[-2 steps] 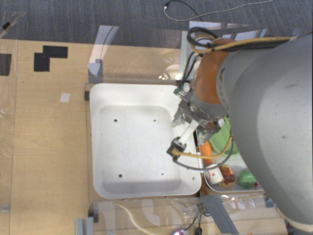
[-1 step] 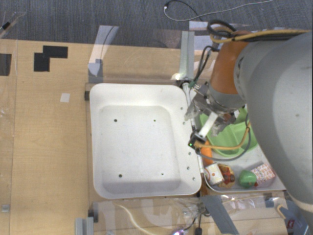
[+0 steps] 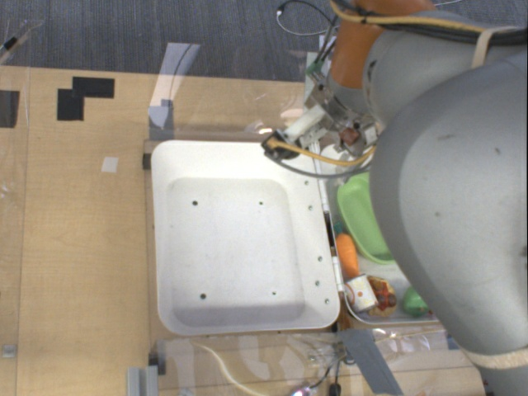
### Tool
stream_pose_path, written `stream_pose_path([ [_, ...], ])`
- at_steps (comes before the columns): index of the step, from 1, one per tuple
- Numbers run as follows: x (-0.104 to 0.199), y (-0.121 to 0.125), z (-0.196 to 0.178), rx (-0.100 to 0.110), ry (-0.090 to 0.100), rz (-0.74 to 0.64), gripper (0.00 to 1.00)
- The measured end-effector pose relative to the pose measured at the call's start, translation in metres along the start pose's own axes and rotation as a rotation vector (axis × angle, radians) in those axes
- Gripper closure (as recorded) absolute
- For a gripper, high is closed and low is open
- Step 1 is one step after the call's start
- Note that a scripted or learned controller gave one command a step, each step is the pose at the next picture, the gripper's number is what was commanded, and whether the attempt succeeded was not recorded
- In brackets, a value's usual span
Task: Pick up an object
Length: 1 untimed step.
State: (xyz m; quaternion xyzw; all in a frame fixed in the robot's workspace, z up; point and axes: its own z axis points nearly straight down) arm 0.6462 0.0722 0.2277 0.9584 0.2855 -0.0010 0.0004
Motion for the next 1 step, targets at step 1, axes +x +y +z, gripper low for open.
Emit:
stream_pose_path([
  [1,0.0217,-0.01,-0.0823,0.0,0.001,0.301,0.0],
])
